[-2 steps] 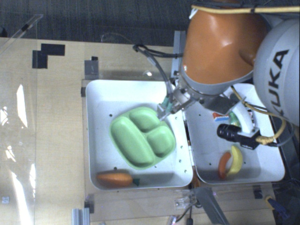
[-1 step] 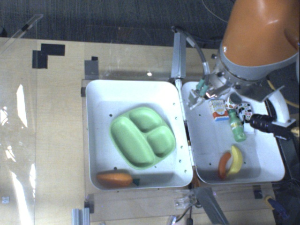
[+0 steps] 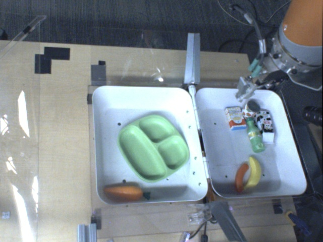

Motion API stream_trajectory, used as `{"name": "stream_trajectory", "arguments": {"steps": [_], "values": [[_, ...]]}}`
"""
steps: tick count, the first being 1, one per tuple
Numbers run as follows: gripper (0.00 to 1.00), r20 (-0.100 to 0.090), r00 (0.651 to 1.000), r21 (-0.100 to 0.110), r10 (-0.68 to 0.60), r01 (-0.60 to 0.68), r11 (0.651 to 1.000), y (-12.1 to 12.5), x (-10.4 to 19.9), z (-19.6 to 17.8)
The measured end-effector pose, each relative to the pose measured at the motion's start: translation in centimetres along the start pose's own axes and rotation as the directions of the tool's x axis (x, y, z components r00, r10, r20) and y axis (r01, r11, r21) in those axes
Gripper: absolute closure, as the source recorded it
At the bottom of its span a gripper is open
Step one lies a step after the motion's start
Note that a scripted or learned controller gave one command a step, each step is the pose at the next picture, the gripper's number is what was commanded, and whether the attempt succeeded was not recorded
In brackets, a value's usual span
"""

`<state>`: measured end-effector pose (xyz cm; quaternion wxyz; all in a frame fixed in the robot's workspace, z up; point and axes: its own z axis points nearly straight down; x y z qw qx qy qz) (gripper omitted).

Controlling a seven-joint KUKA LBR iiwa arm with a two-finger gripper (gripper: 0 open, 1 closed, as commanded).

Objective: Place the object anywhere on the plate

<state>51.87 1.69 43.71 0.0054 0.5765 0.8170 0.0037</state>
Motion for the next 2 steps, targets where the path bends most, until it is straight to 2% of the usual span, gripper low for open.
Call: {"name": "stream_trajectory", "arguments": {"steps": [1,2], "values": [[1.00,-0.002,0.999,0.003,-0.033,0.033,0.999,0.2,2.0,1.3],[1.00,0.001,0.974,0.003,0.227,-0.227,0.974,0.9,-5.3,1.4]]}}
